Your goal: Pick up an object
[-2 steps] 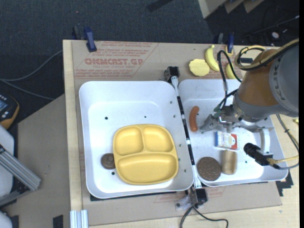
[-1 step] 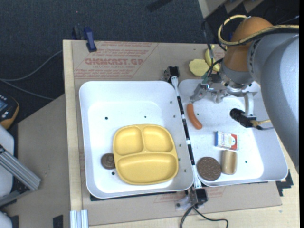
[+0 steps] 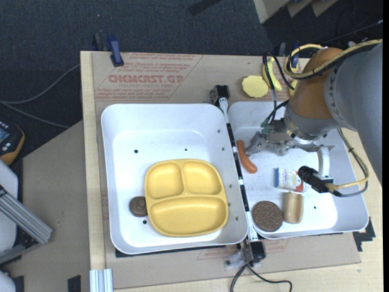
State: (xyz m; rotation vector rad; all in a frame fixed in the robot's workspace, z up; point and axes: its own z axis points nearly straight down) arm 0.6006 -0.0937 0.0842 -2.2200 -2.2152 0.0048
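Observation:
In the right bin (image 3: pixel 346 215) lie an orange sausage (image 3: pixel 245 156) by the left wall, a small blue-and-white packet (image 3: pixel 285 179), a round brown cookie (image 3: pixel 267 216) and a gold cylinder (image 3: pixel 293 208) near the front. The grey arm with its orange band reaches over the back of this bin. Its gripper (image 3: pixel 265 140) hangs just right of and above the sausage, with nothing visibly in it. The arm hides the bin's back right part.
The left bin (image 3: pixel 121 132) holds a yellow divided plate (image 3: pixel 185 197), and a second brown cookie (image 3: pixel 138 207) rests against the plate's left side. A yellow lump (image 3: pixel 255 86) lies on the bench behind the right bin. Cables run along the arm.

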